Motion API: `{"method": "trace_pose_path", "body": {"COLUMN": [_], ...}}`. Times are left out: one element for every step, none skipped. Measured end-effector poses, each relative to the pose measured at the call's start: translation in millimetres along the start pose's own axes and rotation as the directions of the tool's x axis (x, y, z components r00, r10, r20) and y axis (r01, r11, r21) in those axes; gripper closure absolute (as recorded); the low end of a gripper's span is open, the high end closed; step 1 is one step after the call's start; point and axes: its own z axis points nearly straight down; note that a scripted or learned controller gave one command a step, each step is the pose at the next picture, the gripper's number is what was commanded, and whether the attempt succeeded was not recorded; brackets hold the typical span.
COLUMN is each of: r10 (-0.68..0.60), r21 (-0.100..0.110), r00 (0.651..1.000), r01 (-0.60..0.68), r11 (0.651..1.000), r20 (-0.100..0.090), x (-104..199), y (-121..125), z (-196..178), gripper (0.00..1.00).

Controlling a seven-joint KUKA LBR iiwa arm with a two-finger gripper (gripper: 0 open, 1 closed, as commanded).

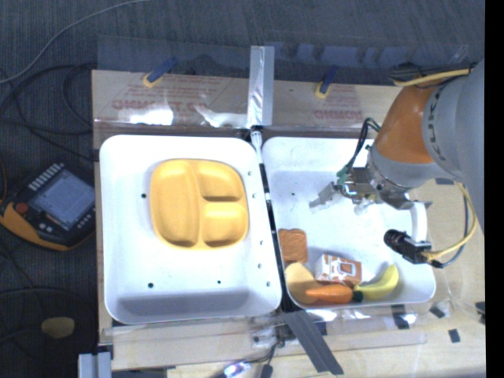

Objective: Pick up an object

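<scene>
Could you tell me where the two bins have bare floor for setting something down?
Right bin: bare floor from the far wall to under the gripper. Its near edge is crowded: toast slice, orange carton, carrot, banana. Left bin: a bare margin rings the yellow divided plate, widest along the near wall.

Feed's pretty soft and grainy on my end, lighting even from overhead. White bins look blown out, and glare smears the plastic sheet up top.
</scene>
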Motion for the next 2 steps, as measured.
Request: {"method": "trace_pose_path", "body": {"r10": [0.067,0.179], "r21": [0.000,0.002], "r00": [0.998,0.984], "r01": [-0.067,-0.179], "r11": [0.998,0.984], "r20": [-0.002,-0.003], "x": [-48,11], "y": [0,-48], "z": [-13,9], "gripper": [0.00,0.00]}}
